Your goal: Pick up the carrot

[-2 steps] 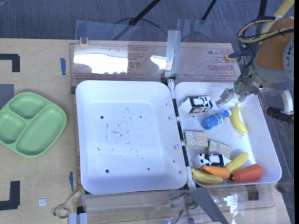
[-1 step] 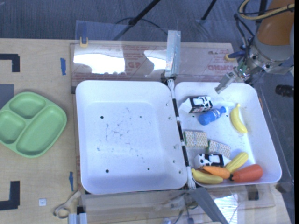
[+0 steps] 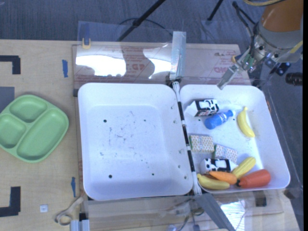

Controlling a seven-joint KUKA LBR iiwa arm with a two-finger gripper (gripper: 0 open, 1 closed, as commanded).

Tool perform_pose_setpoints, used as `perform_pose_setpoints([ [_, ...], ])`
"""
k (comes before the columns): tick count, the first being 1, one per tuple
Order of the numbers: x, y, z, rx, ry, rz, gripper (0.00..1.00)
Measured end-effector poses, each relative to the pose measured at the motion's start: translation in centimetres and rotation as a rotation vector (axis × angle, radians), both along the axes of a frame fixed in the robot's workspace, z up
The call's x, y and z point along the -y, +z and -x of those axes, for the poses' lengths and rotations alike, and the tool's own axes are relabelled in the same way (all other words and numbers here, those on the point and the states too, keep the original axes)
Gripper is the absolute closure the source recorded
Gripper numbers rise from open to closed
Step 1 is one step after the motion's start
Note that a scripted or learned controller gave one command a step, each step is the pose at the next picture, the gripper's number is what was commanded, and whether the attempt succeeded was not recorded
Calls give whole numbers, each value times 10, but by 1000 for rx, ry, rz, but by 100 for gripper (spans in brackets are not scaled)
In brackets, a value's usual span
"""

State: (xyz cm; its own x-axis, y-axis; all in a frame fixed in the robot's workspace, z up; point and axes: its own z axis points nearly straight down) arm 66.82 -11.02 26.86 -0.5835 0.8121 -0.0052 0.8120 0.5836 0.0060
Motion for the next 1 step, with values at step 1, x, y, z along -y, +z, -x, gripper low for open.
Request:
perform_pose_setpoints([
  [1,4,-147,11,-4,337,0,0],
])
